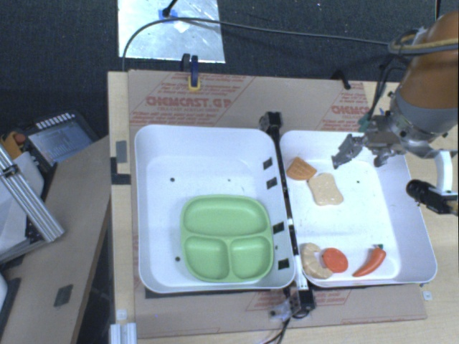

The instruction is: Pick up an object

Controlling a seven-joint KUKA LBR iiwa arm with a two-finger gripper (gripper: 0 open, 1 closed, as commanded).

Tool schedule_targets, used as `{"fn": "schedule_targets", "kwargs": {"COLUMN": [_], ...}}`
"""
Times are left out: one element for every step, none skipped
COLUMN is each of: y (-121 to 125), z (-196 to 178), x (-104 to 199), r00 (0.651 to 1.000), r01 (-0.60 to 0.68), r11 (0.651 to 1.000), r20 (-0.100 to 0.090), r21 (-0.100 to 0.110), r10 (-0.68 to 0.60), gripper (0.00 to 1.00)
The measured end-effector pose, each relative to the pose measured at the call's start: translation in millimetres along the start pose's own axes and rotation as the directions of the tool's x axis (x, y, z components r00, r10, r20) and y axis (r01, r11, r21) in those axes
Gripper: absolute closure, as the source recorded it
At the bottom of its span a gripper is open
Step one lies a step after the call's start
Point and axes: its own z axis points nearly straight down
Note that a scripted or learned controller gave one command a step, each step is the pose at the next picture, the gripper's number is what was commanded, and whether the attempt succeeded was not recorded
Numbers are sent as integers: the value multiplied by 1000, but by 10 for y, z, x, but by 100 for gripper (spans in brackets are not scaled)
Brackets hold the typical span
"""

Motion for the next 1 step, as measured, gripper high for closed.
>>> {"fn": "schedule_targets", "kwargs": {"y": [18], "z": [-59], "x": [0], "r00": [1000], "r01": [2], "r11": [1000], "r20": [1], "r21": [-11], "r10": [-2], "gripper": [0]}}
